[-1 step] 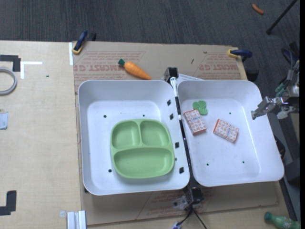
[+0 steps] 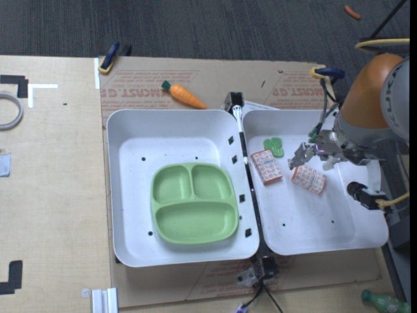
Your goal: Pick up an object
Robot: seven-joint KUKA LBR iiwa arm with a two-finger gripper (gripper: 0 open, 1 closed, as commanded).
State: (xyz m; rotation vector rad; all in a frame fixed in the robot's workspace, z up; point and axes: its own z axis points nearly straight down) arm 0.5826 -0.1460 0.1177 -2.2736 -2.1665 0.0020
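At the far left of the bench you see a grey ring point(image 2: 8, 111) lying flat on the wood beside black tape marks point(image 2: 15, 84). Further right, a blue clamp point(image 2: 109, 56) grips the corner of the cardboard sheet point(image 2: 143, 87) that lies under both bins. A toy carrot point(image 2: 184, 95) rests on that cardboard, just behind the left bin's rear rim and outside either bin.

The left bin point(image 2: 127, 194) holds one item: a green divided plate point(image 2: 194, 203), lying flat near the bin's centre, with two small compartments at the rear and one long compartment at the front.

Black clips point(image 2: 234, 100) join the two bins along their shared wall.

In the right bin point(image 2: 313, 230) you find three objects grouped in the rear half. A small patterned box point(image 2: 266, 166) lies nearest the shared wall. A green leafy toy point(image 2: 274, 147) sits just behind it, close to touching. A second patterned packet point(image 2: 309, 179) lies to the right of the box, apart from it.

The gripper point(image 2: 303, 155) hangs directly above the rear edge of that second packet, reaching in from the right below the arm's orange band point(image 2: 368, 90). You cannot tell whether it is spread or pressed together, and nothing is visibly clamped in it; the packet lies on the bin floor.
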